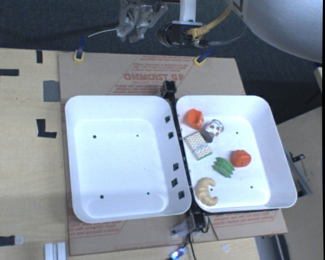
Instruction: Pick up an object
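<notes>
Gripper [134, 23]: you see it above the bins' far edge, over dark floor; its fingers blur together, so whether they are wide or narrow cannot be told.
Arm [281, 10]: cut off at the top right.
Right bin [260, 112]: holds a curved tan croissant [207, 190], green pod [223, 167], two orange-red pieces, a patterned block [198, 145].
Left bin [119, 156]: smooth white plastic.

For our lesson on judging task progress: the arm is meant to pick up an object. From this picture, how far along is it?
Nothing looks done yet. The metal two-finger gripper sits above the bench's far edge, outside both bins. The objects, including the orange round toy, green pod-shaped toy and tan croissant-shaped toy, lie in the right-hand shallow white bin. Left to do: reach in, grasp one, lift.
</notes>
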### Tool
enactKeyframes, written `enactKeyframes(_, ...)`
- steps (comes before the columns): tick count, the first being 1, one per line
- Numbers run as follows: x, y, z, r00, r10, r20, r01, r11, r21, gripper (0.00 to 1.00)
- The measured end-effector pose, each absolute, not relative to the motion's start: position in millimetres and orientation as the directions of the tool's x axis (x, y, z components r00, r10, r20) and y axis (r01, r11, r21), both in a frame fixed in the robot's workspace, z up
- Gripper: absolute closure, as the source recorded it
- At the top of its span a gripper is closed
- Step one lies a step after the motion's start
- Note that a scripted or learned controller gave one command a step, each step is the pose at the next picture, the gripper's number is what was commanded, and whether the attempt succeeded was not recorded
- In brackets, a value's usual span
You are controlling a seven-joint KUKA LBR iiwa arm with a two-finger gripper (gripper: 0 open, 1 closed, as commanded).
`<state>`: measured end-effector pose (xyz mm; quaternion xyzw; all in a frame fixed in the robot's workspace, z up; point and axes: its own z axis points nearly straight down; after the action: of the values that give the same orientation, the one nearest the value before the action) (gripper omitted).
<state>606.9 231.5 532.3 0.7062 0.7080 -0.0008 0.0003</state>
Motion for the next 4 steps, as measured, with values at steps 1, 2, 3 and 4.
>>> enactKeyframes(1, 620.6, 233, 534, -0.001, 1.000, -0.002, 1.000, 0.001, -0.001, 1.00)
enactKeyframes(2, 644.3, 233, 534, 0.000, 1.000, -0.002, 1.000, 0.000, 0.000, 1.00)
enactKeyframes(3, 669.0, 233, 532, 0.000, 1.000, -0.002, 1.000, 0.000, -0.001, 1.00)
enactKeyframes(4, 668.2, 233, 534, -0.001, 1.000, -0.001, 1.000, 0.001, 0.000, 1.00)
